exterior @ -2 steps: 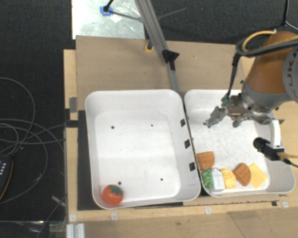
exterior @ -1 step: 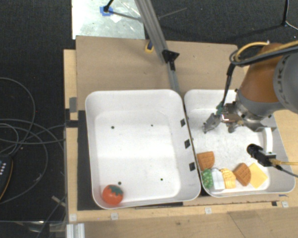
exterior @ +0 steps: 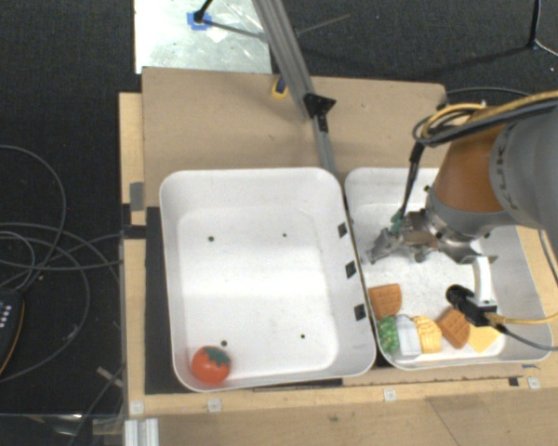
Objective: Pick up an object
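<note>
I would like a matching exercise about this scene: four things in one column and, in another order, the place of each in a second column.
Things
1. round red tomato toy
2. orange square waffle toy
3. grey metal two-finger gripper
4. flat yellow cheese-like piece

Places
A. right bin, near corner on the arm's side
B. left bin, near left corner
C. above the right bin's floor, near the divider
D. right bin, beside the divider, just behind the green toy

Pairs: 1-B, 2-D, 3-C, 4-A
</note>
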### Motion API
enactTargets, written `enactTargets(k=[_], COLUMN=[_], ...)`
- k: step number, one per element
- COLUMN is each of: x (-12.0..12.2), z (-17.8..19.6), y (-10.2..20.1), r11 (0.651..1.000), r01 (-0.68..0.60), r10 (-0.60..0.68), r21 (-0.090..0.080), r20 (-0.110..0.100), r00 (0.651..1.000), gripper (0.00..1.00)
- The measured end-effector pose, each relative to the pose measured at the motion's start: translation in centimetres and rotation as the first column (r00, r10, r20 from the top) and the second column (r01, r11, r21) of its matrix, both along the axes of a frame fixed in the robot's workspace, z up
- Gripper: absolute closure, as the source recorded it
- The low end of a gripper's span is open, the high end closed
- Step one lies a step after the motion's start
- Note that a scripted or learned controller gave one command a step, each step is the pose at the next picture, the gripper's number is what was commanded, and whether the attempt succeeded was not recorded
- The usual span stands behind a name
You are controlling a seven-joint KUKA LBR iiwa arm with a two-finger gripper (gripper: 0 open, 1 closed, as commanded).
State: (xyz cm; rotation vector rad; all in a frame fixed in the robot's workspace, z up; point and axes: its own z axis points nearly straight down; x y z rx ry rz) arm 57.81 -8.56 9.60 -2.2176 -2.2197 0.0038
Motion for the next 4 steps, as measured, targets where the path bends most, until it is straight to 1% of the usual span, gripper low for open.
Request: enactTargets(k=[1, 2, 3, 4], x=[0.2, 0.3, 0.5, -0.3], z=[1.4, 5.7, 11.1, 12.3], y=[-0.1, -0.1, -0.1, 5.0], r11=[1.0, 1.0, 1.0, 1.0], r01=[0.001, -0.002, -0.004, -0.01], r10=[-0.001, 0.002, 0.004, 0.01], r21=[0.0, -0.002, -0.002, 0.001], r20=[0.006, 0.01, 0.012, 0.007], r00=[1.0, 1.0, 1.0, 1.0], gripper=[1.0, 1.0, 1.0, 1.0])
